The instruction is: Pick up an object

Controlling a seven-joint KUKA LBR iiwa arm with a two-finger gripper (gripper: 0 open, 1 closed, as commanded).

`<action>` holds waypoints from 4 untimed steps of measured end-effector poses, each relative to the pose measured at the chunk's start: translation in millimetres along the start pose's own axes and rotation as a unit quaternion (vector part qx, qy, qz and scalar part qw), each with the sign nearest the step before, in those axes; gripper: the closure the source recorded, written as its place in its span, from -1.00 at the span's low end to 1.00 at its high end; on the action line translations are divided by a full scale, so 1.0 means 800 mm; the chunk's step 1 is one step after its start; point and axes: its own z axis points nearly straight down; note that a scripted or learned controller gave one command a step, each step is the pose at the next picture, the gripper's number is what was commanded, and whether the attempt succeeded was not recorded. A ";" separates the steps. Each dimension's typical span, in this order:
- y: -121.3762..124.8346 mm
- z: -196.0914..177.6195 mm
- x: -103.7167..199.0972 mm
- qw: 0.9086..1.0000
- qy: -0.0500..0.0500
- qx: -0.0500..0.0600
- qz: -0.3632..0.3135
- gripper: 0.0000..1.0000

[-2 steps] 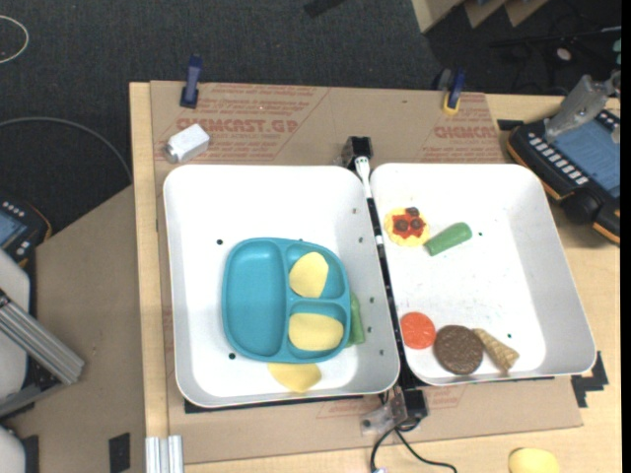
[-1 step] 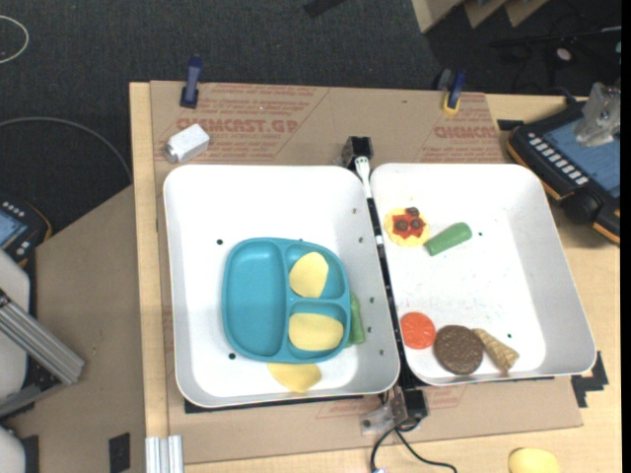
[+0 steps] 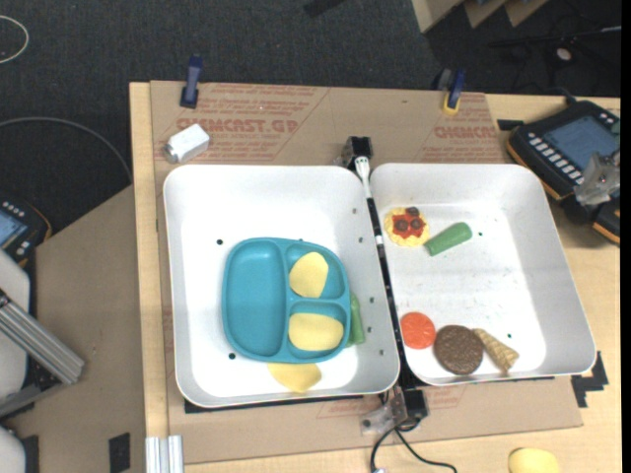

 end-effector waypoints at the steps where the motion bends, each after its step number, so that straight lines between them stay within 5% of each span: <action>1: 0.085 0.060 -0.032 1.000 -0.002 -0.007 -0.004 1.00; 2: 0.073 0.130 -0.030 1.000 0.000 -0.003 -0.004 1.00; 4: 0.157 0.274 -0.029 1.000 -0.001 -0.006 -0.005 1.00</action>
